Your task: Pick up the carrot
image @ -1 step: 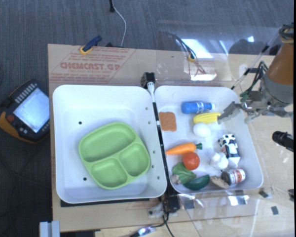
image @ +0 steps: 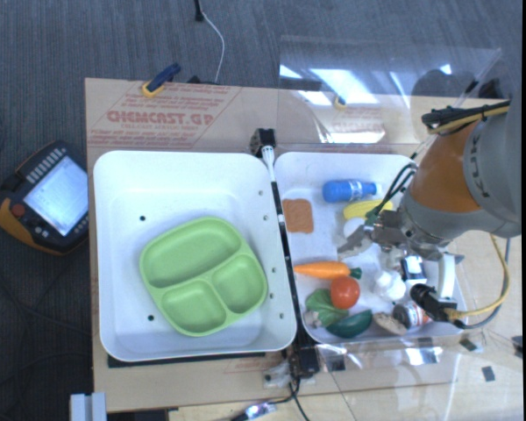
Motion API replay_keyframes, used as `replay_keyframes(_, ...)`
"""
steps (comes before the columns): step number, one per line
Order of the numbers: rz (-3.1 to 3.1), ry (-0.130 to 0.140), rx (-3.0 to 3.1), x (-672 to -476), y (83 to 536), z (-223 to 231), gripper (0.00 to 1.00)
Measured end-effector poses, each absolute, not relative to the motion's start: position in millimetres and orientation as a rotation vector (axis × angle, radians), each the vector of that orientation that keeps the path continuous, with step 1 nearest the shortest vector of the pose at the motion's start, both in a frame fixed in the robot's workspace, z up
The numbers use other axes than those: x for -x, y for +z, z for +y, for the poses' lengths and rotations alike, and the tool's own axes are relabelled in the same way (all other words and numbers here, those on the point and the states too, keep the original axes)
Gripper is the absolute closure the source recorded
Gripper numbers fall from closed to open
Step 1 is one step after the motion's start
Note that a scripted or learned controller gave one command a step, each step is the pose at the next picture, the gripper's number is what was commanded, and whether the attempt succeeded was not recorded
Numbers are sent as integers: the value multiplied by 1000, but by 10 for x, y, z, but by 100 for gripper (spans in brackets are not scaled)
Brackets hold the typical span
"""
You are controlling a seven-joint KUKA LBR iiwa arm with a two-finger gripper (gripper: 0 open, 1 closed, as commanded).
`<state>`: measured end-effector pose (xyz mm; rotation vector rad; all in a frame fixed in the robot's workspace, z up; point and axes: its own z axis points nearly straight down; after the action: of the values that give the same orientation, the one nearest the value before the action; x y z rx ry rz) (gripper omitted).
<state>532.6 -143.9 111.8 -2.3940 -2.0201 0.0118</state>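
The carrot (image: 322,270) lies on its side in the right bin (image: 333,167), close to the wall it shares with the left bin (image: 123,235); its orange body runs left to right, with the green stub at the right end. A red tomato (image: 344,293) sits just below that end, touching or nearly so, and a green leafy piece (image: 319,305) and a dark green vegetable (image: 351,324) crowd in below that.

The gripper (image: 379,246) hangs over the right bin, just to the right of the carrot and above its level in the view; whether the jaws are parted or closed cannot be told from here — wrist hardware and cables hide them; nothing is visibly held.

To do the step well, I judge the arm should shift left until it is centred over the carrot's middle, turn so the jaws close across the narrow width rather than along the length, and descend straight; a grip near the left, thinner half keeps clear of the tomato; too far right risks nudging it or pinching 2 things at once.

A brown slice (image: 298,216), a blue bottle (image: 349,190) and a yellow piece (image: 361,209) lie further up the bin, apart from the carrot. The left bin holds a green divided plate (image: 162,261) with 3 compartments.

Readable writing — red print on the cardboard sheet (image: 219,125) over the table begins "CHEMCAST"; the rest is too blurred.
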Motion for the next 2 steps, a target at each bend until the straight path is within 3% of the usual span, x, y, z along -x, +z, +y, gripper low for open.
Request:
replay_keyframes(1,-1783,-14,2616,-4889,913,-1082,0)
replay_keyframes(2,-1201,-37,2929,-4929,921,-1106,0)
